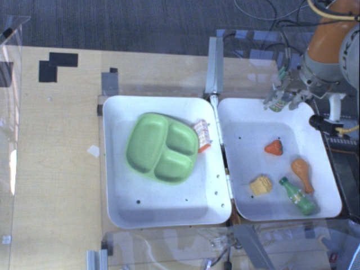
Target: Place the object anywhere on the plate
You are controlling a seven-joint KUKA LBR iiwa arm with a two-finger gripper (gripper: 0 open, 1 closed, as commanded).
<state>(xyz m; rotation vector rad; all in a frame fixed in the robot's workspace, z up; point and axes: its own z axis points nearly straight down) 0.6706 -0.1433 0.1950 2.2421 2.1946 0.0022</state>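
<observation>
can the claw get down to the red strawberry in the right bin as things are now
Probably yes. The claw hangs over the far rim of the right bin, and the strawberry lies just below it on open bin floor. The chicken leg and bottle sit further off.

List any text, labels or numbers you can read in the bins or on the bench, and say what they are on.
No text can be read anywhere in this view.
Small red and white packet beside the green divided plastic plate: has print, too blurred to read.
Green toy bottle in the right white bin: any label is too small to read.
Black tape patches on the wooden bench: plain, no writing.
</observation>
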